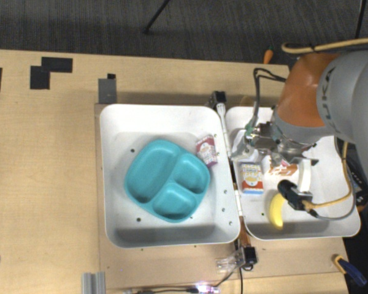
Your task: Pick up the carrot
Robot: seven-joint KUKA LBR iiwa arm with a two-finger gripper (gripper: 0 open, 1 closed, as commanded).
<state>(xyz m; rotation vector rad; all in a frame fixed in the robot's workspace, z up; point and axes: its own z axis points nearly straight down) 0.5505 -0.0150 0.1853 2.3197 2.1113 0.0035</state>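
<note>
The gripper (276, 159) is low in the right bin (331, 225), with the grey arm and its orange band covering most of it from above. A small orange piece, seemingly the carrot (275, 170), shows just beneath the gripper, to the right of a small printed carton (251, 178). The rest of the carrot is hidden by the wrist. Whether it sits between the fingers cannot be made out.
A yellow banana (276, 213) lies near the right bin's front wall. In the left bin (113, 182) sit a teal divided plate (167, 180) and a small pink wrapped packet (207, 150). The ridge between the two bins runs just left of the carton.
</note>
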